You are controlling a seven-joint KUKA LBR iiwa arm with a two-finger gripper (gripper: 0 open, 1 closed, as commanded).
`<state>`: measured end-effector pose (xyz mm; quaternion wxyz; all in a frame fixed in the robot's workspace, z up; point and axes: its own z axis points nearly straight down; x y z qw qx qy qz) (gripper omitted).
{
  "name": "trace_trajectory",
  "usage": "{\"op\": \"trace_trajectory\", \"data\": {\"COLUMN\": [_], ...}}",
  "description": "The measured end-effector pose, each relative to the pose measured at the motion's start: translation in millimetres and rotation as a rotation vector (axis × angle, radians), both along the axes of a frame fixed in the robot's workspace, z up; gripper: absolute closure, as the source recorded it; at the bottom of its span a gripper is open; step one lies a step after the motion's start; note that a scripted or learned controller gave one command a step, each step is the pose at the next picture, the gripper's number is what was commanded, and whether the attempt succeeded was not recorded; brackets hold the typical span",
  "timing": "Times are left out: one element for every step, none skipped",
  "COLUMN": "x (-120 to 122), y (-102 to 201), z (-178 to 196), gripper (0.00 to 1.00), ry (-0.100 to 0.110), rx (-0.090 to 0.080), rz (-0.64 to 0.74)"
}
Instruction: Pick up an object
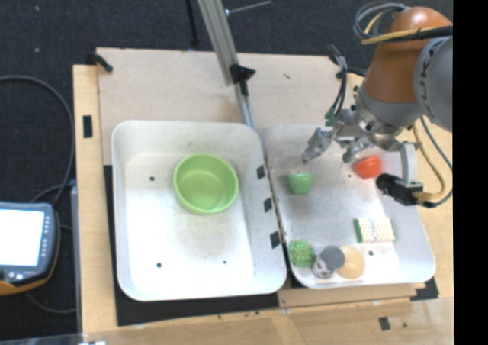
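Hovering over the right bin (404,259), the gripper (332,146) has its fingers spread apart, gripping nothing. A green object (300,182) sits just near of them, roundish with no clear long axis. The left bin (137,275) holds a green bowl (205,182).

Both bins were white: the left bin (137,183) faintly speckled with grey and holding a lime-green bowl (206,182), the right bin (412,252) likewise white with a dusting of grey specks. In the right bin lay a small green object (300,182), a bright orange-red object (367,166), a white piece dotted with a green-and-tan pattern (374,230), a green speckled ball (300,253), a grey disc (331,259) and a pale tan round piece (351,262). The arm (400,53) was grey with an orange band, the gripper (332,147) metallic grey. The bench (168,84) was pale tan, the floor (76,0) dark.
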<state>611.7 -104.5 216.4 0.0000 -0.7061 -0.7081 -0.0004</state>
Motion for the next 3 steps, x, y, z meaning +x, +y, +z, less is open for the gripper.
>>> {"op": "trace_trajectory", "data": {"x": [0,5,6], "y": [0,-7,-5], "z": [0,-46,-89], "gripper": [0.0,0.0,0.0], "ry": [0.0,0.004,0.004], "rx": [0.0,-0.003,-0.002], "rz": [-0.001,-0.005,-0.006]}}
